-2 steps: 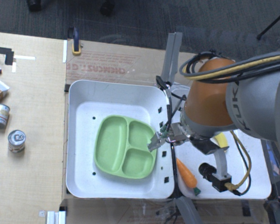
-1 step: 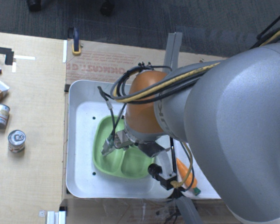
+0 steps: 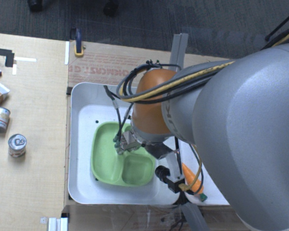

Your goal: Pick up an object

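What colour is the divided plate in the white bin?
Light green plastic divided plate, seen in the camera view.

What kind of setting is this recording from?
Probably a robotics lab workbench: a wooden bench with black alignment marks, a white bin holding a green divided tray, and office-chair casters on carpet behind.

Glossy green plastic tray (image 3: 111,161)

Wooden bench (image 3: 27,188) — white bin (image 3: 77,192), two cans (image 3: 17,145)
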`<state>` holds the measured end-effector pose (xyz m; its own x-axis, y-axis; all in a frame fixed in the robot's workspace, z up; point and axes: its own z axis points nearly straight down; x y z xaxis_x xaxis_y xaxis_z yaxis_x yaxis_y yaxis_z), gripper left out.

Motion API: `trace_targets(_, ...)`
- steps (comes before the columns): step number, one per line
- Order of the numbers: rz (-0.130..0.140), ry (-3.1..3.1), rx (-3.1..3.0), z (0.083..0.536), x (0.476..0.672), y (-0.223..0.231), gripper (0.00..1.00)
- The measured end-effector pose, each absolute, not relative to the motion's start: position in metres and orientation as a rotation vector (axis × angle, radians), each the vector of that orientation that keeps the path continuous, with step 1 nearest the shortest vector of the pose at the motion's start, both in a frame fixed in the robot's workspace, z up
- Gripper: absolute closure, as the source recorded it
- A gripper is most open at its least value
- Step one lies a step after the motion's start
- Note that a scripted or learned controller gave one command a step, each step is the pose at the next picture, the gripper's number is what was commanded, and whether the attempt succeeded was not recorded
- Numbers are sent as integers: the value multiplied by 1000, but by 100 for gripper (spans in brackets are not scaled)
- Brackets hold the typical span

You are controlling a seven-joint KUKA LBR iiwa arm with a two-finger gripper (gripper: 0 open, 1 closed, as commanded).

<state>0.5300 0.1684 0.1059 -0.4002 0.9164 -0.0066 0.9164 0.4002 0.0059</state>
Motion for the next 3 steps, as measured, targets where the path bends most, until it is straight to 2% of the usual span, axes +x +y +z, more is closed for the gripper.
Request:
trace_targets(1,-1,2644,1695,192,517,61,100)
trace_targets(2,-2,2669,1657,184,477,143,100)
trace_targets(3,-1,2809,1404,192,524,14,100)
